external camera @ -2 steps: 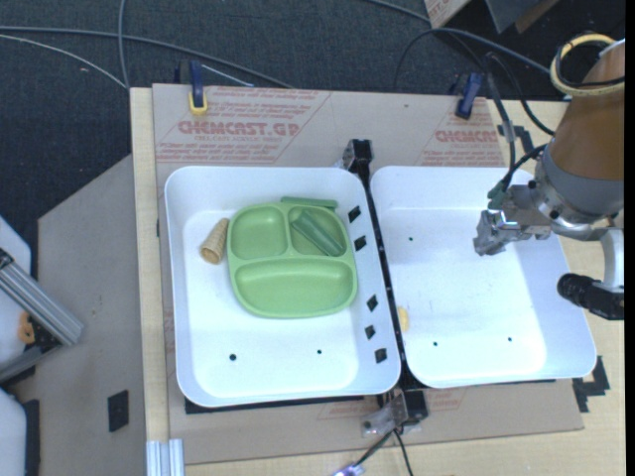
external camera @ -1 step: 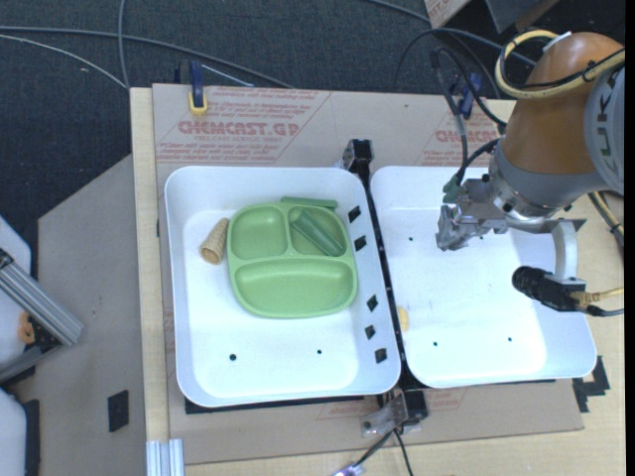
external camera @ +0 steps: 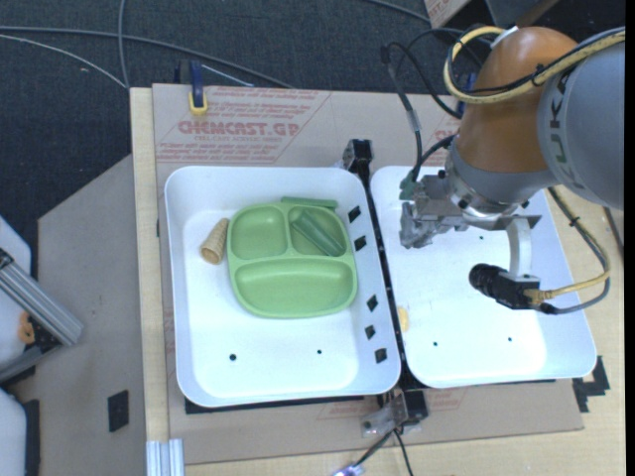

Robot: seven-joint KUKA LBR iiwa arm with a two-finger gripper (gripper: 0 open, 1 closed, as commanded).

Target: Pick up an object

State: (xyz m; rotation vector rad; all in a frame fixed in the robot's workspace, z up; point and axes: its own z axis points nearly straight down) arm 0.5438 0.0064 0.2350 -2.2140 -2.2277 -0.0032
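The arm reaches in from the right and holds its hand (external camera: 422,228) low over the far left part of the right bin (external camera: 496,350), just beside the divider where the two bins meet. From this slanted overhead angle the wrist and orange band hide most of the hand, so I cannot tell whether it is open or closed, and nothing can be seen gripped in it.

The things worth picking all lie in the left bin (external camera: 198,355). A green divided plate (external camera: 293,266) sits flat near the bin's middle, likely because its broad base settles that way. A darker green piece (external camera: 319,228) rests in the plate's far right compartment, with another green strip at the plate's far edge. A small tan cone (external camera: 213,240) lies on its side, touching or just beside the plate's left rim; it probably rolled until the rim stopped it.

A tiny yellowish bit (external camera: 402,317) sits on the divider between the bins. A black cable fitting (external camera: 501,284) hangs off the arm over the right bin.

Judging by position, the hand is well apart from the plate and cone, so the pick seems not yet made; it would have to cross the divider to reach them.
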